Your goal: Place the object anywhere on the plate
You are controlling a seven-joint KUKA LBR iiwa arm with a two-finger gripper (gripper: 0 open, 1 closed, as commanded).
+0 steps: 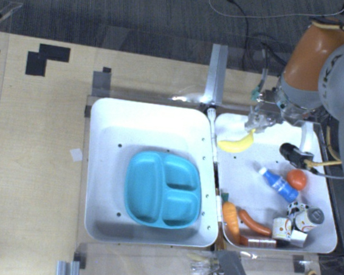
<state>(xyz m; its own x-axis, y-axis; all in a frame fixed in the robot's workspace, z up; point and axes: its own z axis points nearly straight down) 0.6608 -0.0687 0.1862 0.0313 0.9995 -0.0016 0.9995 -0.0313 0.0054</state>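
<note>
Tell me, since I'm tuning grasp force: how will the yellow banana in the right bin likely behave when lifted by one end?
The banana looks like a smooth toy, so probably light and stiff. The claw sits at its upper tip; held that far from the middle, it may swing or pivot. Its glossy curved skin could slip, and lying on its curve it might rock if nudged.

plate point(163, 189): light blue, plain, no pattern
banana point(235, 143): yellow
left bin point(106, 157): white
right bin point(326, 208): white
bottle point(279, 183): blue with a white cap and a white label patch
ball point(297, 179): orange-red
carrot point(231, 218): orange
sausage point(254, 223): reddish brown
arm point(326, 61): grey, with an orange band
bench point(28, 167): pale wood colour, with black blocky marks at the upper left
floor point(112, 5): dark grey, finely ribbed
</note>
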